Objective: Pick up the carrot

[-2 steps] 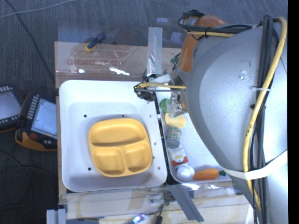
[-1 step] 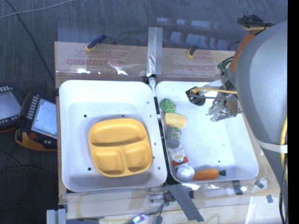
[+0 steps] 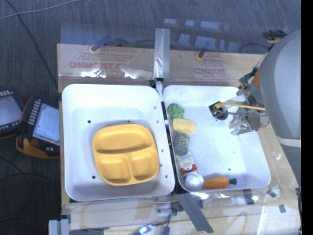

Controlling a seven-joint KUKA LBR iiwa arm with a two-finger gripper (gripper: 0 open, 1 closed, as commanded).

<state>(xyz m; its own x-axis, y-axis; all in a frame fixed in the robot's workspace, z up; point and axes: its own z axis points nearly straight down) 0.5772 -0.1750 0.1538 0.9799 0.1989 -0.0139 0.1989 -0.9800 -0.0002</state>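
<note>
Carrot: small, orange, tapered, smooth plastic look, dark green stub at its right end, lying flat along the near wall of the right bin. Just left of it in that bin, a white rounded bottle cap. Gripper, bare metal, hovers over the bin's far right part, well apart from the carrot; finger state cannot tell.

We count two white bins on the surface: the left bin and the right bin. In the left bin lies one yellow divided tray. In the right bin we count one carrot, one yellow lemon-like piece, one green knobbly piece, one small can and one bottle.
</note>
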